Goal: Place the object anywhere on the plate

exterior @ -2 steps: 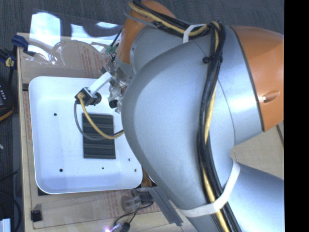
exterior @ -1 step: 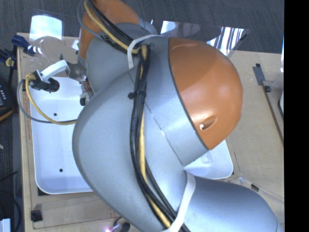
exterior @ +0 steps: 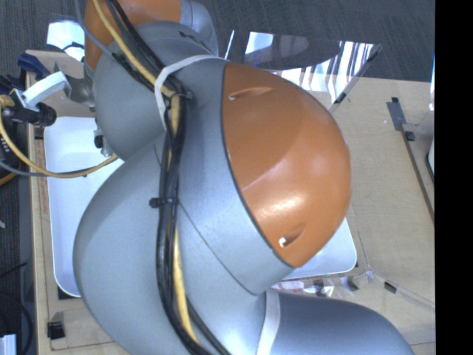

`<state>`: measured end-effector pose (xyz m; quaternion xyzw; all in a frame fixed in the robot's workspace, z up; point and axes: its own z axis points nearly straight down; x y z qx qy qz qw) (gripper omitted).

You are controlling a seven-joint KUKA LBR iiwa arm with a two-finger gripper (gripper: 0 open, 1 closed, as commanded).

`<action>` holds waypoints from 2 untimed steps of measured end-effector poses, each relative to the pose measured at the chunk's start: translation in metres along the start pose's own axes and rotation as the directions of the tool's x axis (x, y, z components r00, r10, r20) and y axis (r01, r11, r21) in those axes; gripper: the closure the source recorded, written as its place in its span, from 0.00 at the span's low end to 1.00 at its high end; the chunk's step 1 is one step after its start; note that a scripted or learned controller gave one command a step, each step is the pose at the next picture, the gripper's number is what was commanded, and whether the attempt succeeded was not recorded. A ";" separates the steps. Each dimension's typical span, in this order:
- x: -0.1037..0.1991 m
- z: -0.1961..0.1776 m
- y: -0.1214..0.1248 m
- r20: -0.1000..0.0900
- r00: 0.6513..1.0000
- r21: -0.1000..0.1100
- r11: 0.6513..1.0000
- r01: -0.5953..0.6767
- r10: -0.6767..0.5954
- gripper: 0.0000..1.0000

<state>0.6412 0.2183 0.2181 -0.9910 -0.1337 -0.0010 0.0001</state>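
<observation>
Across nearly the whole camera view you have one arm (exterior: 222,220), very close to the lens. Count its parts: two large grey segments with a matte, finely grained metallic finish, and two orange shells. The bigger orange shell (exterior: 284,168) is a smooth, glossy dome with a soft highlight and two small slots in its surface; the second orange piece (exterior: 140,2) sits at the top, rounded and partly cut by the frame edge.

Along the arm you can trace one cable bundle (exterior: 168,198): black and yellow-tan cables running together from the top down to the bottom edge. One white strap (exterior: 166,80) binds the bundle to the grey body. A separate tan cable (exterior: 44,170) loops out to the left.

Behind the arm, you see one white bin (exterior: 63,198) with a smooth flat floor and a raised rim, showing at the left. A pale sliver at the lower right (exterior: 344,254) may be a second bin; you cannot tell for sure. Beige tabletop (exterior: 384,168) with a matte surface shows on the right. Dark textured floor (exterior: 295,6) fills the top.

Tool state: cannot tell, as the arm's bulk covers it. Location of the object and of the plate: cannot tell, both hidden behind the arm.
</observation>
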 end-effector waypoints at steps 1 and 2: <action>0.000 0.000 0.002 0.000 1.000 -0.001 1.000 -0.002 0.002 0.00; -0.023 -0.127 0.117 0.001 1.000 0.000 1.000 -0.021 0.021 0.00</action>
